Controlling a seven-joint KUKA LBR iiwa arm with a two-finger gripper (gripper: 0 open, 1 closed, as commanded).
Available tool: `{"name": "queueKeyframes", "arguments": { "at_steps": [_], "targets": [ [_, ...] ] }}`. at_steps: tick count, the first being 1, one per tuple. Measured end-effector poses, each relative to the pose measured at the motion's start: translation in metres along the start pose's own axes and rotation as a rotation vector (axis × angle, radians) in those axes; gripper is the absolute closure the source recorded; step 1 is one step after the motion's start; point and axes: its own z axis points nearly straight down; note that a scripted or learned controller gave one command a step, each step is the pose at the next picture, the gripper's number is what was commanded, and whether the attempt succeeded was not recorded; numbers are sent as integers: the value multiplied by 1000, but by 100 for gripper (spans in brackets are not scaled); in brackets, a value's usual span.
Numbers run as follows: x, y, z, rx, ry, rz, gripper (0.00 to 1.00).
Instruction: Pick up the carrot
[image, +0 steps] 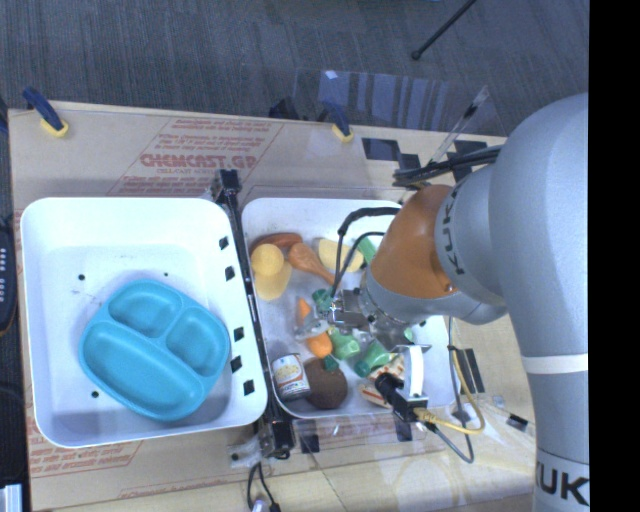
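Grey arm (540, 250) looms over the right bin (262, 215); its tool (345, 318) hovers beside the carrot (319, 345), grip state unclear; reaching step, next descend squarely

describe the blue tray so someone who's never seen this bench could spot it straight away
Look at the left white bin, the one away from the arm. The blue tray lies flat on its floor, toward the near side. It is a light blue plate with rounded corners, split into three compartments, unlike the small jumbled items in the right bin.
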Motion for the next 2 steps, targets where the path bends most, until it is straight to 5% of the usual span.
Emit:
{"name": "queueKeyframes", "arguments": {
  "at_steps": [1,2],
  "targets": [
    [1,0,-9,7,0,-11,100],
    [69,-25,-103,-10,-1,27,100]
  ]
}}
